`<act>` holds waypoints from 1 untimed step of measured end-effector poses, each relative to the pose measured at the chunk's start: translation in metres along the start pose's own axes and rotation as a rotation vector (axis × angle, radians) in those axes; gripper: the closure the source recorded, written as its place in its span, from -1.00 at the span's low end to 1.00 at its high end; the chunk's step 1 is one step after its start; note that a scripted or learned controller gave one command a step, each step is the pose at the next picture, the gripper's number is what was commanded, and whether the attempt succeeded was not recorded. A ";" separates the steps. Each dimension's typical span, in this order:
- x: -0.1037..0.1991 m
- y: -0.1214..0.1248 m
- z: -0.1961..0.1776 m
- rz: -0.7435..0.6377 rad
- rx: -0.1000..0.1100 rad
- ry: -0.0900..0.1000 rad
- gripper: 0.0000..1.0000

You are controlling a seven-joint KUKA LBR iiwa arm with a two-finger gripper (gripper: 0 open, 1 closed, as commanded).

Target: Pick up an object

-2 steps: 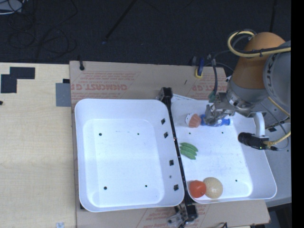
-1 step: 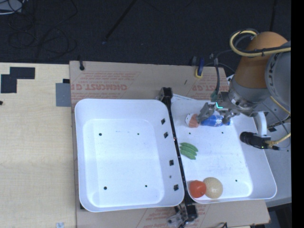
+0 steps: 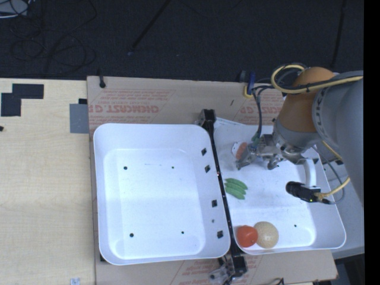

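I am watching the gripper (image 3: 256, 155) hanging low in the far part of the right bin (image 3: 332, 233), and I cannot tell from this slanted view what state it is in; the metal parts blur together there. Just beside it, toward the divider, an orange-and-white object (image 3: 240, 150) is lying on the bin floor, touching or nearly touching the tool's tip. I cannot tell whether anything is actually being held.

Nearer the camera, a green pod-shaped object (image 3: 236, 187) is resting close to the divider, a little apart from the gripper. Well apart, in the near corner, a red ball (image 3: 247, 236) and a pale round object (image 3: 266, 234) are sitting touching each other. The left bin (image 3: 107, 159) is sharing the table (image 3: 41, 206) with the right one.

I am judging this as the reach-and-close step on the orange-and-white object. The next move calls for closing squarely on it and lifting straight up, since it is lying close to the bin's far wall.
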State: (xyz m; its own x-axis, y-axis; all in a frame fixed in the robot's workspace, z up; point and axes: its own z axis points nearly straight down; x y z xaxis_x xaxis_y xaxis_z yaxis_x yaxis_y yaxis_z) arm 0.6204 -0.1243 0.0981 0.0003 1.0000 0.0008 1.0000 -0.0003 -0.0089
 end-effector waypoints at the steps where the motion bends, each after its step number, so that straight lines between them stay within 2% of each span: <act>1: -0.034 -0.026 0.012 0.002 -0.003 -0.001 -1.00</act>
State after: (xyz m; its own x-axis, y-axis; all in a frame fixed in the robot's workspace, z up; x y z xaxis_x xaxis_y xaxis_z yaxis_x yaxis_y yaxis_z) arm 0.5939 -0.1584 0.0864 0.0024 1.0000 0.0000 1.0000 -0.0024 -0.0064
